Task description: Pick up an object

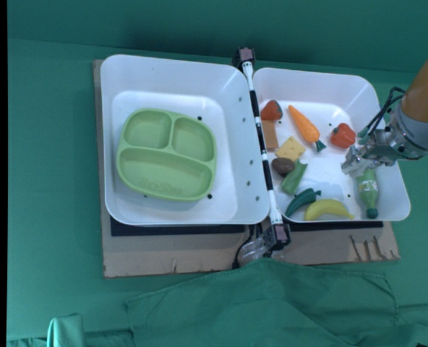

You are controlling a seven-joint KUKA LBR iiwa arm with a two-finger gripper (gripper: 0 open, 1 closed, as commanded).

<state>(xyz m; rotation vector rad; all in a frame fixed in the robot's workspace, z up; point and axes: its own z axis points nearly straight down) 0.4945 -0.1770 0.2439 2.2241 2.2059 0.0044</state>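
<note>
Grey metal tool (358,161) low in the right bin (358,92), near its 3 o'clock wall; open or closed, cannot tell. Just under it, toward 6 o'clock, green bottle (367,191) lying flat, neck end pointing to 6. Red pepper (343,135) close at 11 o'clock. Farther toward 9: carrot (304,125), cheese wedge (291,149), strawberry (272,110), bread stick (271,134), brown potato (282,166), cucumber (295,178). Toward 7: dark green pepper (301,201) touching yellow banana (327,209). Beyond the hinge at 9 o'clock, left bin (127,71) holding a light green divided plate (167,154). Green cloth (55,157) over the bench.
</note>
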